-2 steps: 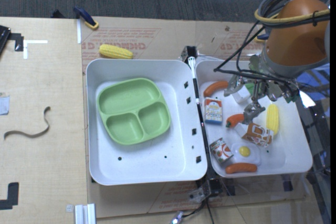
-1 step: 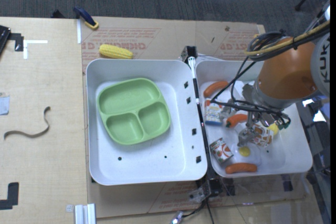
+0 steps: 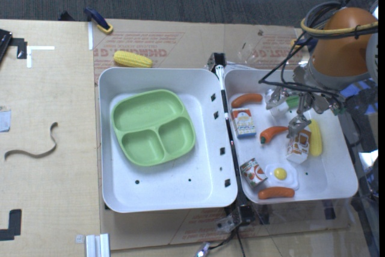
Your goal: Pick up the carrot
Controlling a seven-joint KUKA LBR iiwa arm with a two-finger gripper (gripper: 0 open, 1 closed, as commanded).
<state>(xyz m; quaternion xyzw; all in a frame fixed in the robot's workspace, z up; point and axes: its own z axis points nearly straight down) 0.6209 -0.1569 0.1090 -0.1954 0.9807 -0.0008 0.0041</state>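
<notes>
Two shallow white bins sit side by side on the bench. The left bin (image 3: pixel 114 189) holds a green three-compartment plate (image 3: pixel 154 126), tilted slightly, with nothing in its sections. The right bin (image 3: pixel 337 186) holds the toy food: the carrot (image 3: pixel 274 133) lies near the bin's middle, just right of a small blue-and-white carton (image 3: pixel 245 123); a sausage (image 3: pixel 246 100) lies toward the far wall and another sausage (image 3: pixel 276 192) near the front wall, just below a fried egg (image 3: pixel 281 175); a small can (image 3: pixel 253 171) lies on its side left of the egg, and a corn cob (image 3: pixel 315 138) and a white carton (image 3: pixel 299 148) lie toward the right. The gripper (image 3: pixel 296 125) hangs over the right bin, just right of the carrot and above the white carton; whether it is spread or closed cannot be told. A second corn cob (image 3: pixel 133 58) lies on the cardboard (image 3: pixel 180 42) behind the left bin.
</notes>
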